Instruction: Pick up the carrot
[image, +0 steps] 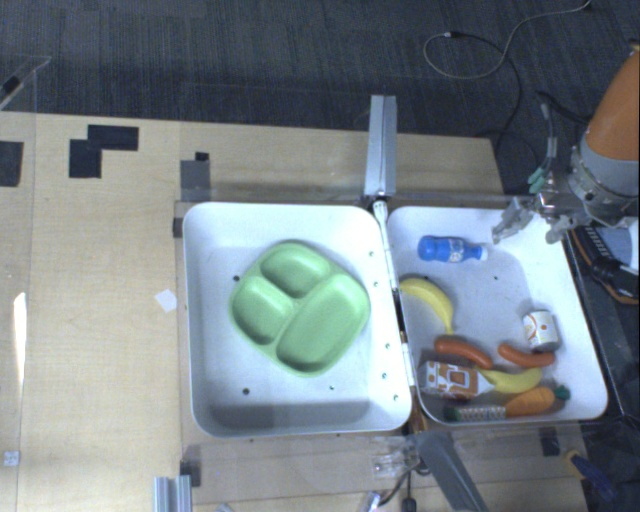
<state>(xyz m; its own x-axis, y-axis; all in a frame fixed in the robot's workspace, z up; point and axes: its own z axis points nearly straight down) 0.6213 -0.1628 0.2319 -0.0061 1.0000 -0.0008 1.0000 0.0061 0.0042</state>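
Hand (528, 217) at upper right of frame, over the right bin's (590, 330) far rim, fingers apart, nothing between them. Arm (612, 150) leans in from the right edge. Carrot (532, 402) lies at the bin's lower right corner, well apart from the hand.

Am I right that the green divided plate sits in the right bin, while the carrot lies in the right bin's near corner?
Not quite. The camera view shows the green divided plate in the left bin, alone. The carrot does lie in the right bin's near corner.
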